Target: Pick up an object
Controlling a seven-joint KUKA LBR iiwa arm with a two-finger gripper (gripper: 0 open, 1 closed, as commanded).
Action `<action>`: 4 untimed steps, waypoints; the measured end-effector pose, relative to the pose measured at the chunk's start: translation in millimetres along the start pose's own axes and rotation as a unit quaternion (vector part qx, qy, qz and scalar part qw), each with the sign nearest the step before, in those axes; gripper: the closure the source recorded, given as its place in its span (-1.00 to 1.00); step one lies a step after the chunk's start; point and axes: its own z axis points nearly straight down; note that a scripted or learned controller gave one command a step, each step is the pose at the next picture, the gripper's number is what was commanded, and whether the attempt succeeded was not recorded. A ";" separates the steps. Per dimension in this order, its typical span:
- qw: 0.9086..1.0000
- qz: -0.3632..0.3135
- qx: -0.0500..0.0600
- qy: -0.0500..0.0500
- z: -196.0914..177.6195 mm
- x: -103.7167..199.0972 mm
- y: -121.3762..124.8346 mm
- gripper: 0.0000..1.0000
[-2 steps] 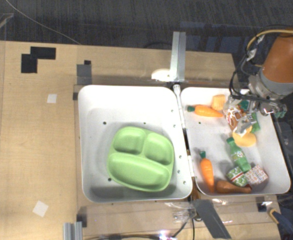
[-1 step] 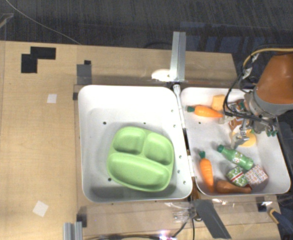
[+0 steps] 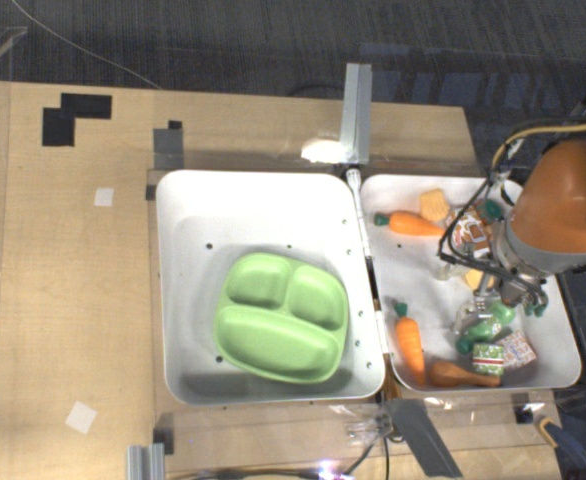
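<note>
The right white bin (image 3: 428,288) holds several small toy foods. An orange carrot (image 3: 413,224) lies at its far left, beside a pale yellow chunk (image 3: 434,205). A second carrot (image 3: 409,340) lies near the front left, and a darker orange piece (image 3: 463,374) rests along the front wall. My gripper (image 3: 485,313) reaches down into this bin's right half, just above a cluster of a green piece (image 3: 471,344) and small printed packets (image 3: 516,350). The wrist hides what lies directly beneath it. Another printed packet (image 3: 470,236) lies under the arm.
In the left white bin (image 3: 188,218) sits a green divided plate (image 3: 281,315), towards the front right. A metal post (image 3: 356,113) stands behind the wall between the bins. The arm's orange band (image 3: 568,196) overhangs the right bin's right edge.
</note>
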 end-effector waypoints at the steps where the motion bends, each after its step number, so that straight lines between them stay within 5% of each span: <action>1: 0.980 -0.200 0.001 -0.004 -1.5 28.4 15.1 -1.00; 2: 0.979 -0.203 0.003 -0.010 -13.6 23.2 17.1 1.00; 3: 0.985 -0.174 -0.001 0.000 -162.4 -1.3 53.7 1.00; 4: 0.992 -0.125 -0.003 0.004 -177.0 -46.2 113.7 1.00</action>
